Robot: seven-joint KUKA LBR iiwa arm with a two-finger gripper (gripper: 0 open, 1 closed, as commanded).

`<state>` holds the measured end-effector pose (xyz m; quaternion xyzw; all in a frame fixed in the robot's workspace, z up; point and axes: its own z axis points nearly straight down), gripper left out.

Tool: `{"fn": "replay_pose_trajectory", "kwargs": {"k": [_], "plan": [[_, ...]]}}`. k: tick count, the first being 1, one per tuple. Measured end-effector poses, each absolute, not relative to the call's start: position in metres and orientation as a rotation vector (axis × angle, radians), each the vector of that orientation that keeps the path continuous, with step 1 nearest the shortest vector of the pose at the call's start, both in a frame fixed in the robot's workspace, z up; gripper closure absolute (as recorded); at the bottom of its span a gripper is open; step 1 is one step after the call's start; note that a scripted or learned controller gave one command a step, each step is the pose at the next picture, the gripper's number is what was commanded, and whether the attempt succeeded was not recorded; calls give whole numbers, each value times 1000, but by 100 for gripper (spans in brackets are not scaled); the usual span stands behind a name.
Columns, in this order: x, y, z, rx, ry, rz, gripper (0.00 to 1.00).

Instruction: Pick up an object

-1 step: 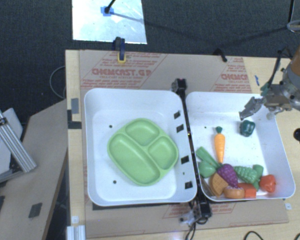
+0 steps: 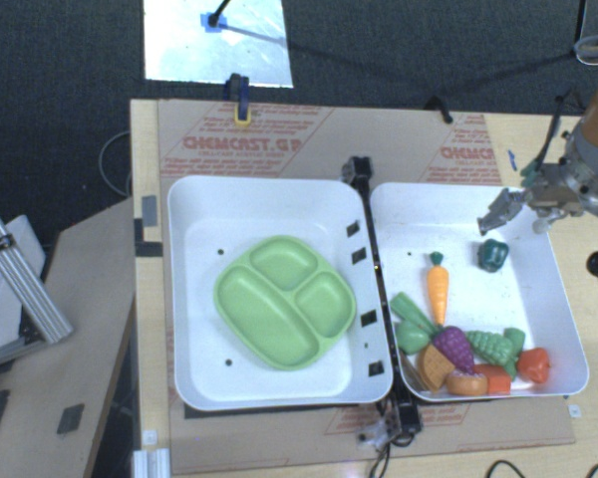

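Pincer point(image 2: 519, 210): grip state unclear, above right bin point(image 2: 563, 297) | dark green round toy point(image 2: 492, 255) just below, apart.

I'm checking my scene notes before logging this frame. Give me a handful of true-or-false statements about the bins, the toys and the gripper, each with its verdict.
1. The green tray lies in the left bin. True.
2. The carrot lies on the green tray. False: it lies in the right bin, leaves pointing to the far side.
3. The gripper holds the dark green toy. False: that toy lies on the bin floor, apart from the gripper.
4. Most toys are bunched in the right bin's near corner. True: the purple grapes and the red toy lie there.
5. The gripper is over the left bin. False: it is at the right bin's far right side.
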<state>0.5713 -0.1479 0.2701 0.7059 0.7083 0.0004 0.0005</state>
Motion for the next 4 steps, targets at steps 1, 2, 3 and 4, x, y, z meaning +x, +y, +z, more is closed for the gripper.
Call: {"fn": "replay_pose_trajectory", "kwargs": {"k": [1, 2, 3, 4], "plan": [[567, -147, 209, 2221, 2224, -1, 0], [560, -146, 150, 2222, 2224, -1, 0], [557, -152, 108, 2221, 2222, 4, 0], [561, -150, 92, 2217, 2224, 15, 0]]}}
